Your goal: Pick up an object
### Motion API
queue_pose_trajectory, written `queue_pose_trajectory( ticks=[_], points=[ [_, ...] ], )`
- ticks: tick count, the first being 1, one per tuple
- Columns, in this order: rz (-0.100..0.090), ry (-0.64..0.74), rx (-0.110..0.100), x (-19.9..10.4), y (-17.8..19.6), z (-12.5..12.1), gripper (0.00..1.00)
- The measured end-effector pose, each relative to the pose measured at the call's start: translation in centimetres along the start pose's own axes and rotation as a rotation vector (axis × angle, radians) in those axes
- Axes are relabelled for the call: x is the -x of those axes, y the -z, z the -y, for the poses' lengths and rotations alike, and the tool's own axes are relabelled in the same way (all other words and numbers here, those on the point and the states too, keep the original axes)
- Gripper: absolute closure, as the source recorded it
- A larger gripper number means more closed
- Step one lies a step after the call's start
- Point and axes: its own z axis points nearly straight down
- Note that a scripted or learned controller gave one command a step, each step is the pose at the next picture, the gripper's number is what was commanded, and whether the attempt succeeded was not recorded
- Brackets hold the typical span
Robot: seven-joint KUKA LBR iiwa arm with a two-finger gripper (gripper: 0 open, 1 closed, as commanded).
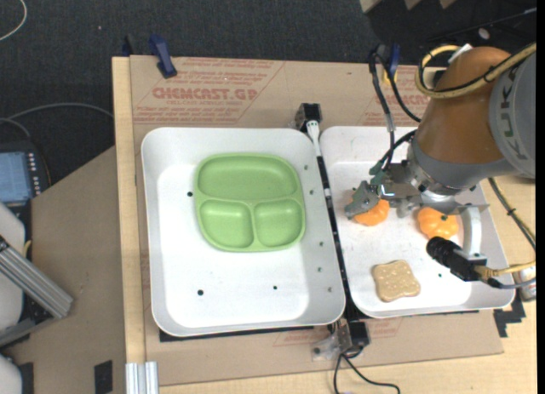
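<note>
We are looking down on a cardboard-covered bench (213,86) bearing two shallow white bins side by side. The left bin (170,282) is carrying a green divided plate (250,201), which is lying toward its far side. The right bin (358,150) is sitting under the grey arm (464,120), which is reaching in from the right and covering much of that bin's far right part. At the arm's end, the gripper (368,199) is hanging low over the middle of the right bin, directly above an orange object (372,213) that is lying just near of the fingertips; we cannot tell whether the fingers are apart or clamped on it. A second orange object (437,222) is lying to the right, partly hidden by the arm. A tan toast-shaped piece (396,281) is resting near the bin's near edge, well apart from the gripper.
</note>
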Motion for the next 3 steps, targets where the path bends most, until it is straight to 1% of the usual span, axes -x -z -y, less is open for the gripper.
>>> queue_pose_trajectory(
  ticks=[1,2,3],
  points=[
    [0.004,-0.007,0.013,0.4,1.4,-0.3,1.00],
    [0.001,0.001,0.002,-7.1,-0.5,5.0,1.00],
    [0.004,-0.004,0.023,-6.2,10.8,4.9,1.00]
  ],
)
